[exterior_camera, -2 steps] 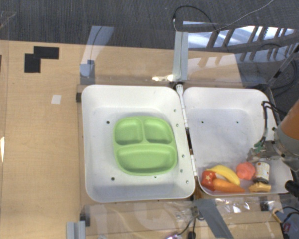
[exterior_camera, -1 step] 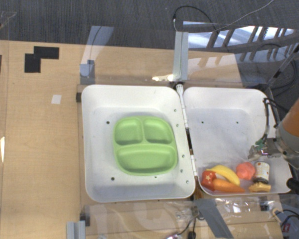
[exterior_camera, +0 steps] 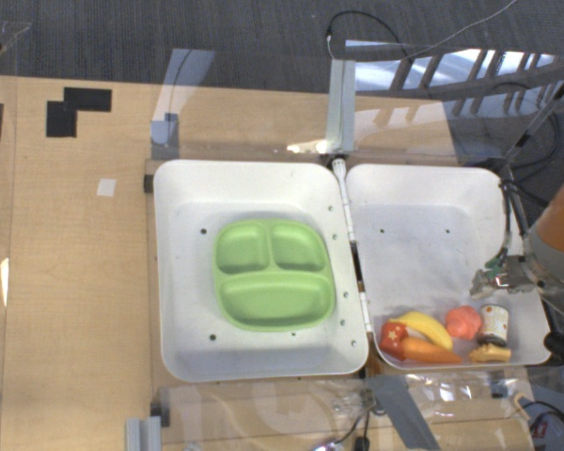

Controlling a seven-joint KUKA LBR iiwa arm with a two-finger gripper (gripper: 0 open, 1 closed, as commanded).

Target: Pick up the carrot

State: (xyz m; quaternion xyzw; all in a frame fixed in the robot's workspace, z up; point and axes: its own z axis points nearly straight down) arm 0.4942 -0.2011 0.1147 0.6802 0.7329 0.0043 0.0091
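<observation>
Carrot (exterior_camera: pixel 430 350): lies along the right bin's (exterior_camera: pixel 423 205) near wall, touching the banana (exterior_camera: pixel 425 328).
Gripper (exterior_camera: pixel 497 280): over that bin's right edge, above and right of the carrot, apart from it.

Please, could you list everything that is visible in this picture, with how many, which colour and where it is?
bins: 2, white, side by side on the bench
tray: 1, green, three compartments, in the left bin
carrot: 1, orange, near front edge of the right bin
banana: 1, yellow, just behind the carrot
red vegetable: 1, red, left of the carrot
round fruit: 1, pinkish red, right of the banana
small can: 1, dark with a pale label, right of the round fruit
yellow piece: 1, yellow, in front of the can
gripper: 1, grey metal, over the right bin's right side, behind the can
</observation>
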